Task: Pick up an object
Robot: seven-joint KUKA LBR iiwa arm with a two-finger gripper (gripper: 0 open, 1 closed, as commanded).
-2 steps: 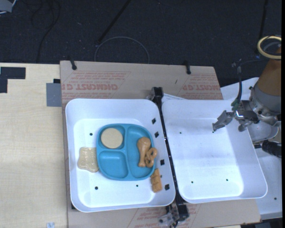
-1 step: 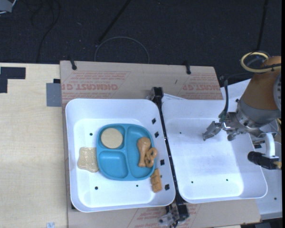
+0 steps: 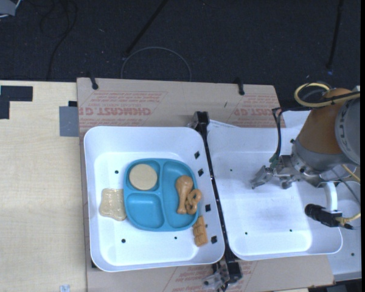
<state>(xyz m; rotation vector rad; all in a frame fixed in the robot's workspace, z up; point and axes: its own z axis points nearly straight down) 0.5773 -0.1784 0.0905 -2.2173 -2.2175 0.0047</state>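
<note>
Leftward, the blue tray (image 3: 152, 212) holds food; the gripper (image 3: 269, 176) hangs open, unladen.

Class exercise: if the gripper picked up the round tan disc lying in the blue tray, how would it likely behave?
The disc lies flat, so it probably won't roll. Its low profile inside the blue tray compartment gives fingers little edge, so it may slip. It looks like a small toy food piece, likely light and stiff, though the picture cannot confirm that.
</note>
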